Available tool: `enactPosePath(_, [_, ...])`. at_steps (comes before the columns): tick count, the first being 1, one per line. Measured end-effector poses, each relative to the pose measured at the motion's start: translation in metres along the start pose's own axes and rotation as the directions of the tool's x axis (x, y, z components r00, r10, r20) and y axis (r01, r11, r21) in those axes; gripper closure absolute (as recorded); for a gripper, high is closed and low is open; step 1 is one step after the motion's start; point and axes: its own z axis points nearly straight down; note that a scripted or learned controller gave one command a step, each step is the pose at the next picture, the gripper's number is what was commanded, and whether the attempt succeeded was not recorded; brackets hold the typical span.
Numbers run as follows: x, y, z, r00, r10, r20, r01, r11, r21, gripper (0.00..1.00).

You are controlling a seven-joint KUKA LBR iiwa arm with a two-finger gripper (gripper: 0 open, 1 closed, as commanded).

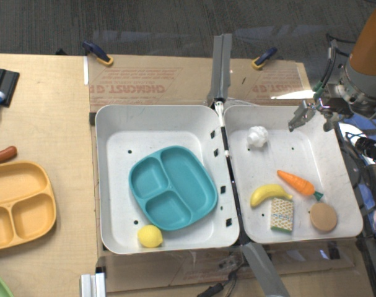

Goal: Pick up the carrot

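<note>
Carrot [296, 182] in right bin [340, 159]

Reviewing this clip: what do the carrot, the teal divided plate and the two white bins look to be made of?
Carrot: likely molded plastic toy food; uniform orange, smooth, green stub end.
Teal divided plate: probably hard plastic, satin finish; even color, rounded molded compartments.
White bins: seemingly thin formed plastic or coated metal, matte; rounded corners, small holes in the floors. The look leaves that open.

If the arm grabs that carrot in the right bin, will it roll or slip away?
The carrot looks like smooth moulded plastic, so probably stiff and light. Its tapered round body may roll or squirt sideways when pinched. The banana close beside it might get nudged.
</note>
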Motion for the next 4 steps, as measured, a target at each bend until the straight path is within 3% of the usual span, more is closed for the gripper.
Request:
enactPosePath(1, [-0.053,-0.055,0.104,0.999,0.052,-0.001,-0.052,0.999,0.001,0.0])
enactPosePath(2, [-0.035,-0.052,0.177,0.999,0.039,-0.001,-0.039,0.999,0.0,0.0])
enactPosePath(3, [-0.036,-0.052,0.168,0.999,0.041,-0.001,-0.041,0.999,0.0,1.0])
enactPosePath(4, [-0.01,-0.03,0.045,0.977,0.212,0.001,-0.212,0.977,-0.003,1.0])
